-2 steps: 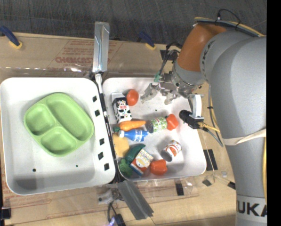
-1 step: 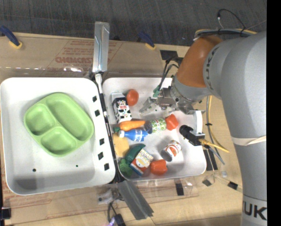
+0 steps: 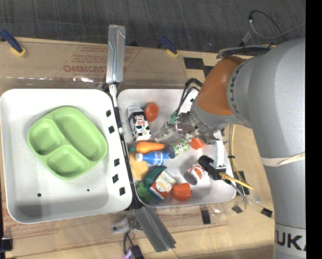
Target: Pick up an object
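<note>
Hand (image 3: 178, 124) of my arm hangs low in the right bin (image 3: 225, 197), whether open or closed I cannot tell, over the toy heap where the small green bottle (image 3: 178, 145) lies nearest.

Grey arm (image 3: 274, 117), orange wrist band (image 3: 217, 88), black cables

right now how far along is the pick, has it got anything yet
Done: the arm has reached over the right bin, where the toys lie. In hand: its gripper hangs low near the small green can; nothing visibly sits in it. Left: grasping and lifting an object. The carrot, blue bottle and tomato lie in that bin; the green plate sits in the left bin.
</note>
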Tool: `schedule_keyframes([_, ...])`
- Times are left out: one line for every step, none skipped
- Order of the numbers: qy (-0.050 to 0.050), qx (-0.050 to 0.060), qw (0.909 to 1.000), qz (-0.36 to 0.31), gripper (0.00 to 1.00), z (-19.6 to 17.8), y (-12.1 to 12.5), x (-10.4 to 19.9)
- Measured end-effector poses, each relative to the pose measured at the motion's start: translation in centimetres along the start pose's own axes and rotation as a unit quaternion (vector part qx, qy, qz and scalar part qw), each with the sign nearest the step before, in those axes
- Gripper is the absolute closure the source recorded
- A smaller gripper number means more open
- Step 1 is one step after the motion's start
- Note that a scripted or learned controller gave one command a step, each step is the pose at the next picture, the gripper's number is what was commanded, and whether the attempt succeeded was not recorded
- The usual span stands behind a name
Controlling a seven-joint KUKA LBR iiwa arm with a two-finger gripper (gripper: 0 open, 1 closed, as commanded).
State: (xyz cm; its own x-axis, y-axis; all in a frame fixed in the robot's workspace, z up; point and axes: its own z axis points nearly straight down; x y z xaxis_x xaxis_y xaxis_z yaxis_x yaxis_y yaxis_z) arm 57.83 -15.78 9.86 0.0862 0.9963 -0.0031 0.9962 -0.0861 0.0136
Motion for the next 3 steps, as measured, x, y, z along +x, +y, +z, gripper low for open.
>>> schedule_keyframes([0.002, 0.008, 0.9998, 0.017, 0.0, -4.7, 0.2, -3.6])
schedule_keyframes([0.002, 0.008, 0.9991, -0.041, 0.0, 0.7, -1.0, -4.6])
schedule_keyframes([0.002, 0.008, 0.999, -0.043, 1.0, -0.4, -0.9, -4.6])
